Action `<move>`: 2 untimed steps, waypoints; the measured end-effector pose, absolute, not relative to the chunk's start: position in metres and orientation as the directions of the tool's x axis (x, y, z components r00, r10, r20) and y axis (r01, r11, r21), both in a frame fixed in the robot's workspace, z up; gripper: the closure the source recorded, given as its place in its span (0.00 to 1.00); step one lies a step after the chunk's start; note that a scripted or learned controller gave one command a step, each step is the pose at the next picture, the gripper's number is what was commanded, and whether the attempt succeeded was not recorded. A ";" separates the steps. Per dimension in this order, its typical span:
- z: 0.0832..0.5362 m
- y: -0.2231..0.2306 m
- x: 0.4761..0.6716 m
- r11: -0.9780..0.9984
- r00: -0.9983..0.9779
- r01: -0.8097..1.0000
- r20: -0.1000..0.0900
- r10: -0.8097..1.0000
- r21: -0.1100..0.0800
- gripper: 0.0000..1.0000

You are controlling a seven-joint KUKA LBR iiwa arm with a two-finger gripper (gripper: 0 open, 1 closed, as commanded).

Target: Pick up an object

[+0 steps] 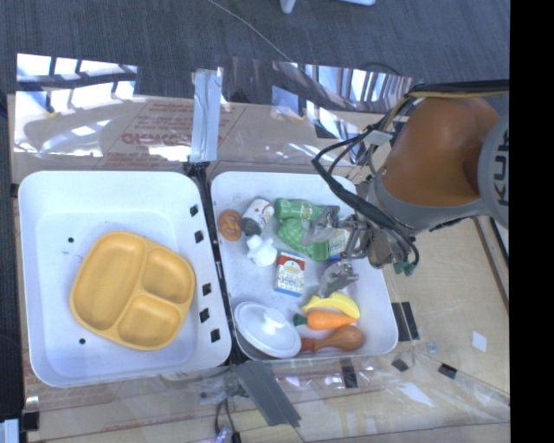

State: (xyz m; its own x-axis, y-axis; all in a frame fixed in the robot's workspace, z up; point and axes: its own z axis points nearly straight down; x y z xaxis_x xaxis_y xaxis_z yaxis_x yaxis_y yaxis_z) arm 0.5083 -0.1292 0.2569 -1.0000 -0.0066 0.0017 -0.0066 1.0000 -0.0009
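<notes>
While the gripper [339, 279] hangs low over the right bin [381, 303] beside the banana [333, 304], presumably hunting a grab, I cannot tell its grasp

A dark grey carpet [130, 26] fills the top of the view behind the worktop [467, 285], which is pale wood. A sheet of brown cardboard [130, 130] lies along its far side under glossy clear plastic [346, 86] that throws back bright glare from the light overhead.
</notes>
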 end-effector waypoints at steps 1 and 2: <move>0.186 -0.140 0.603 0.962 -0.962 0.273 0.003 0.273 -0.001 0.00; 0.112 -0.133 0.623 0.880 -0.880 0.475 -0.005 0.475 0.001 0.00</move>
State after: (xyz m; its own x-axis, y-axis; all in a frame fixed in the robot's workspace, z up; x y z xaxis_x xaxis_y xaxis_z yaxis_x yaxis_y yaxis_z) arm 0.6228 -0.1329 0.1123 -0.8801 0.4748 -0.0052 0.4748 0.8801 0.0014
